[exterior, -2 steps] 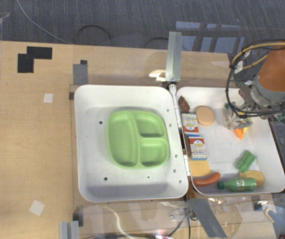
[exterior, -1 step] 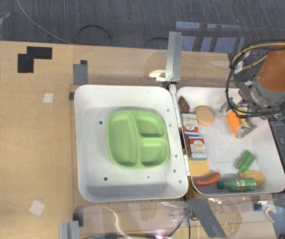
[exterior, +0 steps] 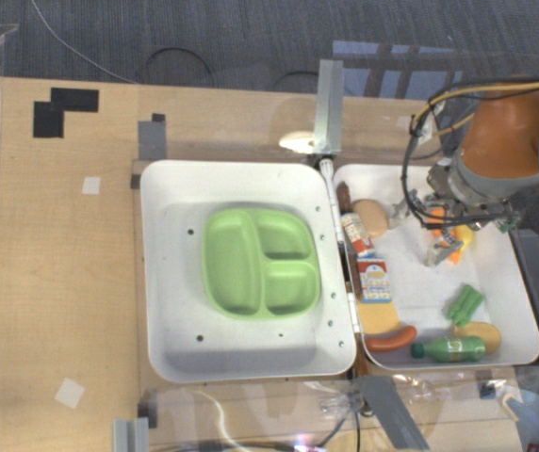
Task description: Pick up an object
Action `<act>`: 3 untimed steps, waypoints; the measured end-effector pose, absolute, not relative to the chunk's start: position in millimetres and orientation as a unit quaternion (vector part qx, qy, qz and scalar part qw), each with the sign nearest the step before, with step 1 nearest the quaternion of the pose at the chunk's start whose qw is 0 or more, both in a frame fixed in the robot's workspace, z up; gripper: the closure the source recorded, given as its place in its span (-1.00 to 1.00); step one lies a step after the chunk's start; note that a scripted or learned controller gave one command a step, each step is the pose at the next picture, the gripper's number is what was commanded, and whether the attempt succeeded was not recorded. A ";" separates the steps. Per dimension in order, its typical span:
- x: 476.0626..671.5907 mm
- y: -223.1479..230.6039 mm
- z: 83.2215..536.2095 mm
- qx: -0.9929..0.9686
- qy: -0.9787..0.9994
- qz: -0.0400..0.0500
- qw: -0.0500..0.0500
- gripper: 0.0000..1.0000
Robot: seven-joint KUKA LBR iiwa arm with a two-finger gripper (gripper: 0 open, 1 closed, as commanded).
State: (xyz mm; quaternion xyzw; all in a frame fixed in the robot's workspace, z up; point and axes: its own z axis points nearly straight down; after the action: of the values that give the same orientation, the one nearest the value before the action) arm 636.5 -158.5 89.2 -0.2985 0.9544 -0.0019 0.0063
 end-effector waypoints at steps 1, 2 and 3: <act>641.1 -157.5 104.7 -0.298 0.954 -0.004 0.014 1.00; 640.9 -197.5 256.4 -0.285 0.959 -0.007 0.012 1.00; 642.2 -193.5 263.1 -0.286 0.958 -0.004 0.012 1.00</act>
State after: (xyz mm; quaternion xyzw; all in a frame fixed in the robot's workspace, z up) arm 642.2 -193.5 263.1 -0.2860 0.9581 -0.0044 0.0123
